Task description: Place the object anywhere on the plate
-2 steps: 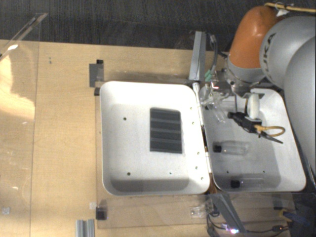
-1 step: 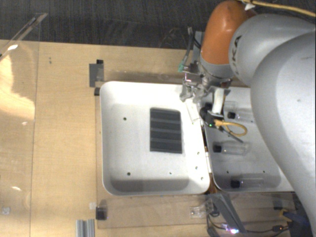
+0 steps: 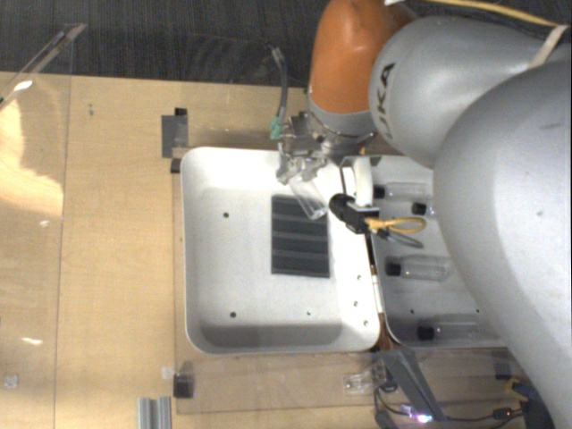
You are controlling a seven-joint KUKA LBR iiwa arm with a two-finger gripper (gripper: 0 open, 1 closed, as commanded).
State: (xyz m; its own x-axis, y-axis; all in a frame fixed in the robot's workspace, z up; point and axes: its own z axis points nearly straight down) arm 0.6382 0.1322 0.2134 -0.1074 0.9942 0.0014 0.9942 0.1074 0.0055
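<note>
Tool (image 3: 299, 172) over dark plate (image 3: 300, 248) edge, clear tube (image 3: 311, 204) beneath; cannot tell if gripping.

The grey arm (image 3: 465, 105) reaches in from the right, its orange-banded wrist (image 3: 349, 52) bent downward, hand (image 3: 299, 166) hanging low.

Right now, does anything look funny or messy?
Nothing looks spilled or broken. One clear tube sits slanted over the top edge of the dark plate, just below the hand; whether it's held, I cannot tell.

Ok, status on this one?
Gripper above dark plate's upper edge. Clear tube at its tip, grasp unclear. Other tubes lie in right bin.
</note>
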